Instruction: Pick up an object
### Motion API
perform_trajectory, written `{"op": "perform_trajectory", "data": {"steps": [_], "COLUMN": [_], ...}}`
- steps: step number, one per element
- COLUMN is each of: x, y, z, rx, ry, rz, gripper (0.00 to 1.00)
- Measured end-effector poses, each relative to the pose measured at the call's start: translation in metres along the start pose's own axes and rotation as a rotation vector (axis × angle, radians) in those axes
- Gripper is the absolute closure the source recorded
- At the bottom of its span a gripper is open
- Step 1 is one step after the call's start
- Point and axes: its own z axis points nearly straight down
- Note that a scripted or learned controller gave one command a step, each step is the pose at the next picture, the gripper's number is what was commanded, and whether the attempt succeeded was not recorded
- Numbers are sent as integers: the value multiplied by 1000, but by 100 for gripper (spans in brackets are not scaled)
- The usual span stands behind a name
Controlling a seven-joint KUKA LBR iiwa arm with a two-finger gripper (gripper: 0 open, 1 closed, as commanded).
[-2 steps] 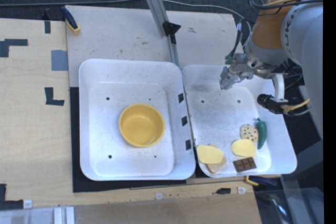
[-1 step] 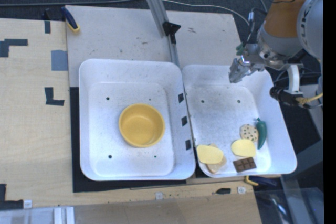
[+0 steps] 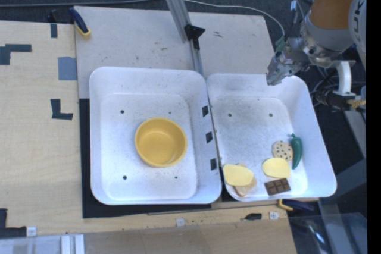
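A yellow bowl (image 3: 160, 141) sits in the middle of the left bin (image 3: 107, 86). Along the near side of the right bin (image 3: 250, 85) lie several small items: a yellow flat piece (image 3: 238, 174) on a tan one, a second yellow piece (image 3: 275, 167), a brown chocolate square (image 3: 277, 187), a speckled cookie (image 3: 281, 149) and a green pepper (image 3: 296, 150). My gripper (image 3: 277, 72) hangs over the far right corner of the right bin, well away from those items, with nothing visible between its fingers.
A slanted metal pole (image 3: 177, 3) crosses the bench behind the bins and ends at a black clamp near the divide. Cables run behind the right bin. A blue and yellow tool (image 3: 80, 22) lies at the bench's far left corner.
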Motion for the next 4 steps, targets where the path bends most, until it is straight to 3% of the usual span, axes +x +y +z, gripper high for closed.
{"op": "perform_trajectory", "data": {"steps": [2,4], "x": [102,202], "y": [-1,-2], "z": [1,29], "rx": [4,5], "ry": [1,1], "rz": [-3,-4], "gripper": [100,100]}}
